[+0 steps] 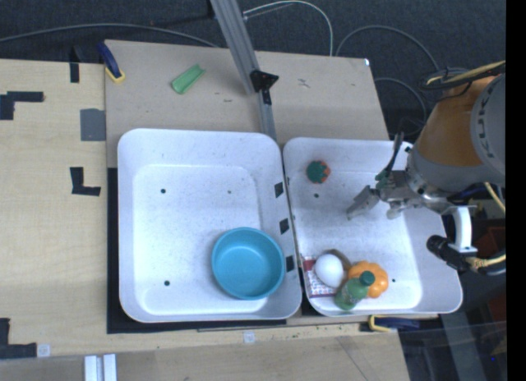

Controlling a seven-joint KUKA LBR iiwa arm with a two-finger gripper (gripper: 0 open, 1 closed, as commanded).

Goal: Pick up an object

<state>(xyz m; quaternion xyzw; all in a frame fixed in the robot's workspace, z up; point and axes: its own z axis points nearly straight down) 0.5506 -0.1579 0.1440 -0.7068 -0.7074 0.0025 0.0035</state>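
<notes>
The right bin (411,240) holds a small green and orange ball (317,172) near its far left corner. At its near edge lie a white egg-shaped object (329,270), an orange object (368,279) and a green bottle-like object (352,293), bunched together. My gripper (376,204) hovers over the middle of the right bin, open, its two fingers spread with nothing between them. It sits to the right of and below the small ball. A blue bowl (247,262) rests in the left bin (164,207) at its near right corner.
A grey pole (238,34) slants across the bench behind the bins. A green block (187,79) and a blue and yellow clamp (110,62) lie on the board beyond the left bin. Cables run across the dark floor at the back.
</notes>
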